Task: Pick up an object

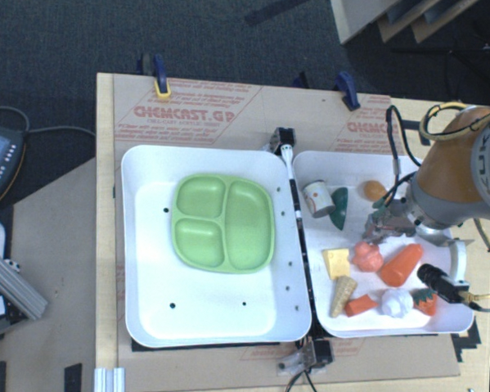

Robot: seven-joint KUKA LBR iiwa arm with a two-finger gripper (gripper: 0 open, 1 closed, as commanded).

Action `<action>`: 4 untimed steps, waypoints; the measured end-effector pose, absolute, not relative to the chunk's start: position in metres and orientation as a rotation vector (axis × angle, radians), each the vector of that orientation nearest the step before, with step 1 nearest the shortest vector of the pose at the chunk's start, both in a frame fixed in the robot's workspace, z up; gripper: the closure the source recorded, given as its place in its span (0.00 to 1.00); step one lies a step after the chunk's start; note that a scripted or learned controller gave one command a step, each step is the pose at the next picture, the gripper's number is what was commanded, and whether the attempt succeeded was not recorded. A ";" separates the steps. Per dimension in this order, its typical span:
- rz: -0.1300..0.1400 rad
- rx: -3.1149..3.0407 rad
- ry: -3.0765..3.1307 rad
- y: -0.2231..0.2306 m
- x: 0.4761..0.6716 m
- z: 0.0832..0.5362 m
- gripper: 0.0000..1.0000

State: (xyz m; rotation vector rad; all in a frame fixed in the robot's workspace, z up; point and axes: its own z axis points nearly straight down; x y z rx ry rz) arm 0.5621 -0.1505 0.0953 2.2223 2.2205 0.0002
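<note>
Camera view: hand [384,227] is down in the right bin [459,325], mid-bin, just above the pink lump [368,256]; can't tell how far it's open or whether it has anything, the wrist hides that. Likeliest target is that pink lump, centre of the bin, touching or just beside the orange carrot [400,265] on its right. Looks like toy food: light, probably soft or hollow plastic, smooth and rounded, so I'd expect it to squirt out of a pinch unless taken across its middle. Carrot is the easier grab, I'd guess: long, tapered, take it across the thick part. Yellow wedge [336,262] sits left of the lump; cone [343,295] and small carrot [360,304] near the bin's front edge with the white piece [396,303]. Green piece [338,206] and white cup [316,196] toward the back-left corner, brown piece [374,190] at the back. Left bin [142,292] holds a green tray [224,223].
</note>
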 end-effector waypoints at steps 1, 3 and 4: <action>0.003 2.218 2.219 -0.147 0.554 0.150 1.00; 0.003 2.217 2.220 -0.145 0.556 0.226 1.00; 0.003 2.214 2.226 -0.094 0.572 0.218 1.00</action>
